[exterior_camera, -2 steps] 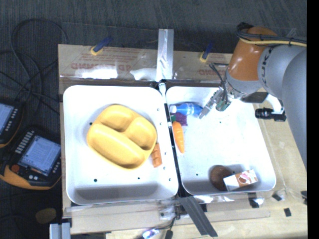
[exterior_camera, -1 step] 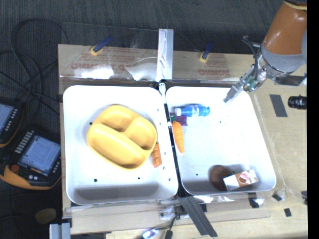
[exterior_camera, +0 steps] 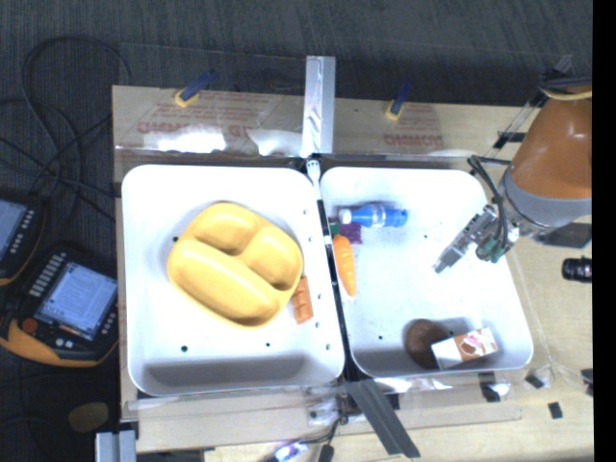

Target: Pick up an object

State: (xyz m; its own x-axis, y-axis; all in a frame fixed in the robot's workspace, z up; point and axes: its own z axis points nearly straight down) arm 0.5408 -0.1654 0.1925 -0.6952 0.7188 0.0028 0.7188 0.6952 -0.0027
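While the orange carrot (exterior_camera: 345, 266) lies at the right bin's (exterior_camera: 500, 287) left wall, I see nothing gripped. Tool (exterior_camera: 452, 258) hangs tilted over that bin; finger state I cannot tell.

No text, brand, number or sign was legible on any item. The clear plastic sheet (exterior_camera: 207, 123) behind the bins carried faint reddish print, too blurred to read. The small carton (exterior_camera: 466, 346) in the right bin (exterior_camera: 500, 258) bore a brown and white graphic, possibly a label, with no readable characters. The blue and white bottle (exterior_camera: 373, 217) showed no decipherable marking. The handheld pendant (exterior_camera: 69, 301) left of the bench had a lit screen, whose contents were too small to resolve.
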